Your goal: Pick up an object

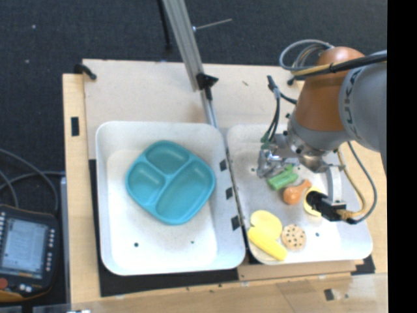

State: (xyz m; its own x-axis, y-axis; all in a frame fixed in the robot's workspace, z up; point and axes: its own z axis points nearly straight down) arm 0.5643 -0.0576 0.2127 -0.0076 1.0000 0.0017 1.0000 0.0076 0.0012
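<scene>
The gripper (268,163) hangs low over the far left part of the right bin (342,237), and its metal tip sits just beside a green piece (282,178). Whether it is open or closed cannot be told from this slant. The green piece looks like the likeliest target. An orange piece (294,192) lies against its near right end, so a clean grasp probably calls for closing across the green piece's narrow width, away from that neighbour. The descent should be straight, so that nothing gets pushed aside. Nearer in the same bin, a yellow piece (264,230) and a dotted biscuit (293,237) lie well apart from the gripper and should not interfere.

The bin floor is white, shallow and faintly speckled. The left bin (117,240) holds a blue divided plate (171,181). Both bins rest on a pale worktop (137,90), from which a slanted metal pole (182,31) rises at the far side. Dark carpet (65,18) surrounds the worktop, and a handheld control unit (19,246) lies at the near left.
</scene>
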